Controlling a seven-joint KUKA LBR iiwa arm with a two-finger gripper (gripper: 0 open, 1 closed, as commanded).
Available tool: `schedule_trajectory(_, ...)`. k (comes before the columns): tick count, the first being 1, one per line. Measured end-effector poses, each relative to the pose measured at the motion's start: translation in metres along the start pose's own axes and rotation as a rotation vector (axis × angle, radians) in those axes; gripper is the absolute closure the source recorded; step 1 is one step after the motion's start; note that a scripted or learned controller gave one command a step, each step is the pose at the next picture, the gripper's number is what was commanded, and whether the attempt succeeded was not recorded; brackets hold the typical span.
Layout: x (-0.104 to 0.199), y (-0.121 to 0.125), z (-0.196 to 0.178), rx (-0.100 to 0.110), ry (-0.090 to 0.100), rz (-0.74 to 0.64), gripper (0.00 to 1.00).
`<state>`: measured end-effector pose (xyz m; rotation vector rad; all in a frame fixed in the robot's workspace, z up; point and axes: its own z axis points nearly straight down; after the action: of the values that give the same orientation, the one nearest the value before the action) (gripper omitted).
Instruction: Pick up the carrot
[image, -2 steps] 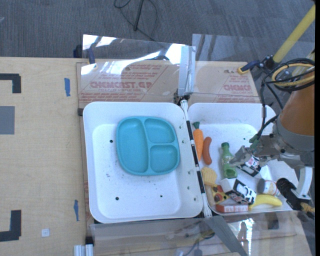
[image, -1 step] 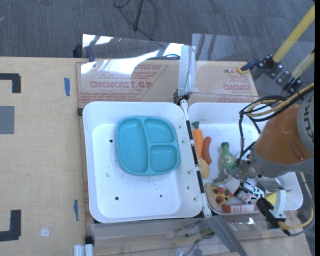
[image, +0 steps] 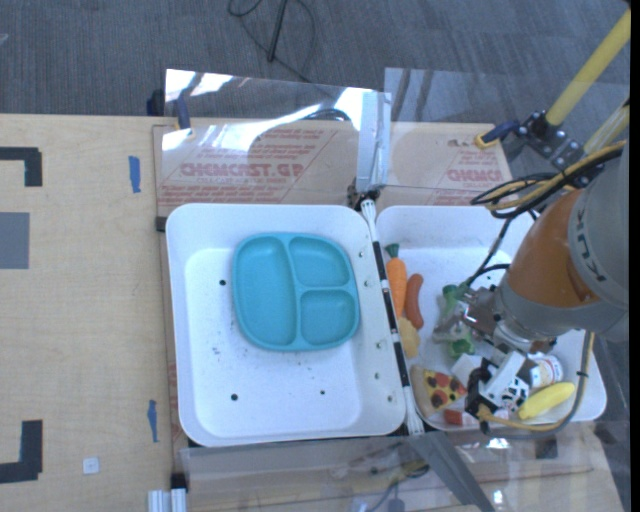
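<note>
The carrot (image: 397, 282), orange with a small green top, lies along the left wall of the right bin (image: 440, 222). A reddish sausage-like piece (image: 414, 298) lies just to its right. My gripper (image: 462, 322) hangs low over the middle of the right bin, to the right of the carrot and apart from it, above some green toy food (image: 457, 346). The grey wrist and orange band (image: 548, 265) reach in from the right and hide part of the bin.
A turquoise divided plate (image: 296, 290) rests in the left bin (image: 200, 330). The right bin also holds a pizza slice (image: 442, 388), a banana (image: 547, 400), a yellow piece (image: 409, 338) and a black-and-white item (image: 503, 382). Cables (image: 520, 190) trail above the arm.
</note>
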<state>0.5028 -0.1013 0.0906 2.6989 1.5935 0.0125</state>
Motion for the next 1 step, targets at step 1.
schedule_trajectory(1, -0.0036, 0.0002, -0.0095, 0.001, -0.005, 0.005, 1.00)
